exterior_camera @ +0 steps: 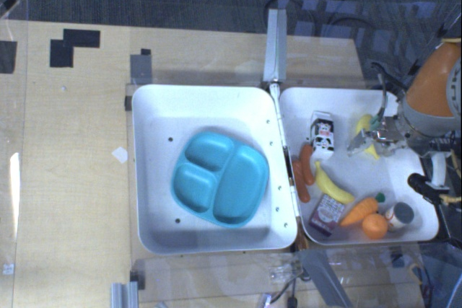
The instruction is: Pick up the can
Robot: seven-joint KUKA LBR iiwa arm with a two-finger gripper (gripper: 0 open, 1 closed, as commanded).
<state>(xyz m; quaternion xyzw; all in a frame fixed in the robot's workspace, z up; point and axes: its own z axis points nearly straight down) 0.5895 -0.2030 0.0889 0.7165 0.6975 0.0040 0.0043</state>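
jaws [369,141] hang open over the right bin [346,99], can [401,214] well apart.

You'll find no legible text anywhere. Small carton [323,134], upper part of the right bin [426,231]: black-and-white print, too small to read. Dark can [328,213] at lower centre-right of frame: label blurred, no words made out

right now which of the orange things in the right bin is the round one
The orange near the bin's front edge is the round one. The carrot touching it is long and tapered, and the sausages by the left wall are thin and redder.
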